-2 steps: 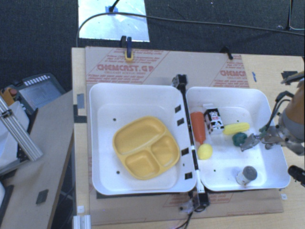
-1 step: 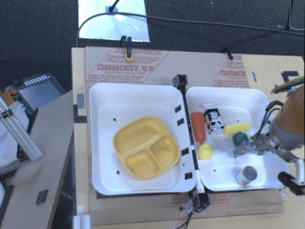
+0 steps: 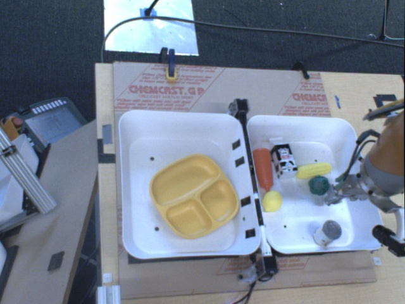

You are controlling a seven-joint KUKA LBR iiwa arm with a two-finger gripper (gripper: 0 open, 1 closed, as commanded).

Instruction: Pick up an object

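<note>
The gripper hangs low in the right bin, though how it's set I can't tell. Just beside it sits a green ball, probably light and smooth; best pinched across its middle.

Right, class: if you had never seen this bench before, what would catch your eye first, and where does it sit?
Probably the yellow divided tray, lying alone in the left bin. Next, the cluster in the right bin: an orange carrot, a yellow corn cob, a green ball and a yellow ball. The claw sits beside the green ball.
</note>
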